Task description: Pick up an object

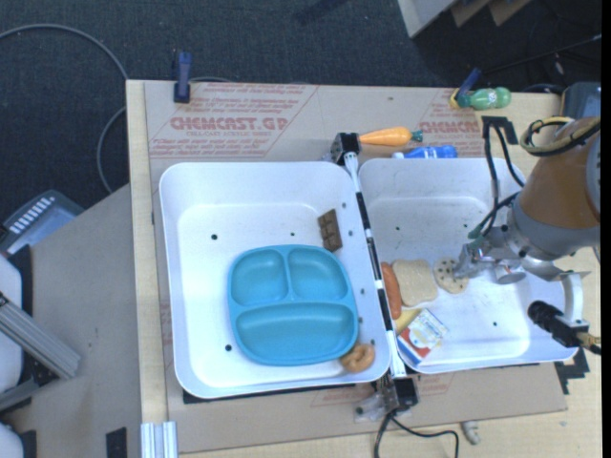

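1. Nearest the camera, at the front rim of the left white plastic bin [191, 256], a small brown pretzel-shaped toy [358, 357] lies touching the front right corner of a blue three-compartment plastic plate [291, 305]
2. Left bin, rear right: a small dark brown chocolate-bar-shaped block [329, 229] lies near the divider between the bins, apart from the plate
3. Behind the bins, on the cardboard bench top [239, 122], an orange carrot-shaped toy [387, 137] lies just behind the divider
4. Right white plastic bin [420, 198], left edge: an orange sausage-shaped toy [390, 289] lies along the divider, touching a tan bread-slice-shaped toy [417, 281]
5. In front of the bread slice, a small printed packet with red, blue and yellow markings [420, 336] rests at the bin's front left corner
6. Just right of the bread slice, a round speckled cookie-shaped toy [446, 274] lies on the bin floor
7. The two-finger gripper [477, 263] on the grey and orange arm [563, 194] sits low beside the cookie; claw state cannot be determined, and no object is seen between its parts
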Robot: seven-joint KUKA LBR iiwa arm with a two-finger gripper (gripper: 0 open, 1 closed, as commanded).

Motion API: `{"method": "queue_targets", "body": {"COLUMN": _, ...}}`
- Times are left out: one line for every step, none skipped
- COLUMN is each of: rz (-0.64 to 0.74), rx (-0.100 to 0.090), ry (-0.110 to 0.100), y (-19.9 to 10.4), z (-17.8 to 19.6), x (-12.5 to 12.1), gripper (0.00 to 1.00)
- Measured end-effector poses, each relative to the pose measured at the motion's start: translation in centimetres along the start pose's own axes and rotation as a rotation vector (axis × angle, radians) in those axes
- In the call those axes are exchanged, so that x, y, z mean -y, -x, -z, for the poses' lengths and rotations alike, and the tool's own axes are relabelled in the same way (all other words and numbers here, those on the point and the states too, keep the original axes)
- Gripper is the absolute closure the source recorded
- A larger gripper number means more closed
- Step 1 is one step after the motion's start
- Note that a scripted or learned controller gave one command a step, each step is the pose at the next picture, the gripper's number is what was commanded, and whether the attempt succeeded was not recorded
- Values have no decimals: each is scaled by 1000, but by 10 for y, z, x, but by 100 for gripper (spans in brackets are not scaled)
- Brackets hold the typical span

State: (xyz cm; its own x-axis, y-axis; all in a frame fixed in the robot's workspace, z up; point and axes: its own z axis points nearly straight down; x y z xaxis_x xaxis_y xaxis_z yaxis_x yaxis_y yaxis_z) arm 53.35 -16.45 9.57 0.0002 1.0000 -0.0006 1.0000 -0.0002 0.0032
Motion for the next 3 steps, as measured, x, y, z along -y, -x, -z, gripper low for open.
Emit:
{"method": "queue_targets", "body": {"rz": -1, "rx": 1, "ry": -2, "y": 37, "z": 96, "x": 30, "gripper": 100}}
{"method": "queue_targets", "body": {"rz": 1, "rx": 1, "ry": -1, "y": 53, "z": 98, "x": -38, "gripper": 100}}
{"method": "queue_targets", "body": {"rz": 2, "rx": 0, "ry": 0, "y": 21, "z": 102, "x": -82, "gripper": 100}}
